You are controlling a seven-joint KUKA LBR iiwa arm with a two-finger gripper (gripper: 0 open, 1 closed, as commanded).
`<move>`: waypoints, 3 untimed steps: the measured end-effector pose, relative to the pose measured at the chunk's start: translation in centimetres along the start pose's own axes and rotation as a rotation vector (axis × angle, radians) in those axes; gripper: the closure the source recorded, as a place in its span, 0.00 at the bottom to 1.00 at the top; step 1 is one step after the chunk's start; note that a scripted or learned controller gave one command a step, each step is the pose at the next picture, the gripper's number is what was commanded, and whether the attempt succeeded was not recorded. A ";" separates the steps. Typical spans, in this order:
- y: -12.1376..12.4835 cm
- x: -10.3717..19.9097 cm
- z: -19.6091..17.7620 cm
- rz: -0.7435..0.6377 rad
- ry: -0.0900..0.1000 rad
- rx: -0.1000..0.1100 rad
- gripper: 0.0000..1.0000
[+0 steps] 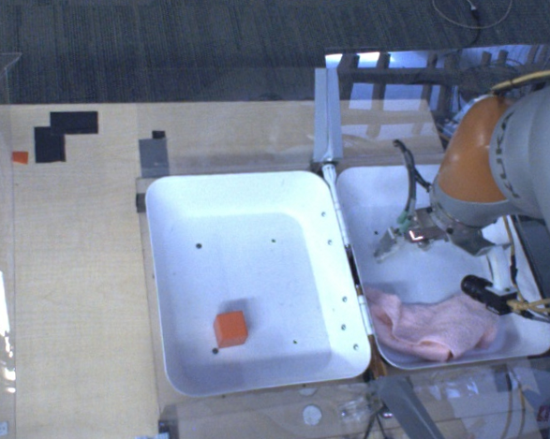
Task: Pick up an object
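The hand (394,241) hangs over the right bin (367,189); its fingers stand apart, holding nothing. A pink cloth (433,325) lies just below it, an orange block (231,329) far left.

My bench (74,303): pale wood | two white bins (245,197) side by side on it | black marks (62,133), perhaps tape, far left

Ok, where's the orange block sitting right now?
The orange block lies in the left bin, toward its near-left corner, well apart from the pink cloth in the right bin.
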State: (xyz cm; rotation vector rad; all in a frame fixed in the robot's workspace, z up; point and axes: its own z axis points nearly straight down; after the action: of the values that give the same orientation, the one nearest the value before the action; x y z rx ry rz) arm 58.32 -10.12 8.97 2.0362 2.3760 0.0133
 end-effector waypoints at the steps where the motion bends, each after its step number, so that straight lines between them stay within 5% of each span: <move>1: -8.3 -1.8 -0.2 0.106 -0.003 0.000 0.00; 2: -1.8 -0.4 -0.1 0.075 -0.001 -0.002 0.00; 3: 1.0 -7.5 -7.9 0.259 -0.002 0.005 0.00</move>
State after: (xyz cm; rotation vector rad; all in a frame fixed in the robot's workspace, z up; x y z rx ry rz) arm 60.35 -17.36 16.93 2.3284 2.0957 0.0078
